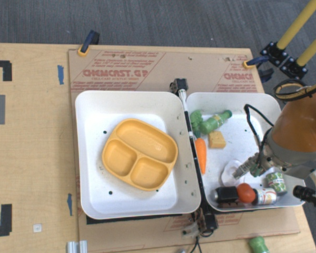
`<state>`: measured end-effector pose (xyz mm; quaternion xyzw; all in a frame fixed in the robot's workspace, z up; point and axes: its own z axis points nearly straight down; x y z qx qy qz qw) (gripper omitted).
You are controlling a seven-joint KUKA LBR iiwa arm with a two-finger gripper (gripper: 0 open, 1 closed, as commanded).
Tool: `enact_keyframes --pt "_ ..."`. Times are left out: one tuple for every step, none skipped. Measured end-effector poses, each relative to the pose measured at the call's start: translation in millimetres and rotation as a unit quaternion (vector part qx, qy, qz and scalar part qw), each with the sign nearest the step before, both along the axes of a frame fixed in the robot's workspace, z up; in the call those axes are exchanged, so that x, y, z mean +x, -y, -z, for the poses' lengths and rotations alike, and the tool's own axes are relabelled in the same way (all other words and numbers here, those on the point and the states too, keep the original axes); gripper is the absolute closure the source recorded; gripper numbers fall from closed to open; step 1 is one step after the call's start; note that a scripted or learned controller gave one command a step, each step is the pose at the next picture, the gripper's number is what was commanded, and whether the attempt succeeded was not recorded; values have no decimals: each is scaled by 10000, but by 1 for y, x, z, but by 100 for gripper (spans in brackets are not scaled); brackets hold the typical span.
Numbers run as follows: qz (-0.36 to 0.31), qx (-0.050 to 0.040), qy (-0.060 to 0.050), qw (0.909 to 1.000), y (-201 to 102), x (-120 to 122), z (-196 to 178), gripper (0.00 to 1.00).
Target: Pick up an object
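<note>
The right bin (237, 96) holds several small items. A green bottle (217, 121) and a green leafy piece (196, 119) lie at its far left, with a yellow block (217, 139) and an orange carrot (200, 155) just below them. Along the near wall sit a black piece (227, 194), a red tomato (246, 193), a small bottle (266, 196) and a green-and-white can (276, 182). My gripper (250, 167) hangs low in the bin's right half, beside a pale round item (233, 171) and above the tomato. The arm's orange band covers the bin's right side.
The left bin (89, 141) holds a yellow three-compartment plate (139, 154). A black cable (253, 123) loops over the right bin. A green item (258, 243) lies on the bench in front. A yellow-and-black stand (289, 46) rises at the far right.
</note>
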<state>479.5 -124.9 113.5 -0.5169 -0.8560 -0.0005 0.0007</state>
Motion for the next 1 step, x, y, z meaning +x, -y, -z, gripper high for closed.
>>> enact_keyframes --pt "-1854 -12 18 9827 37 0 5 100"
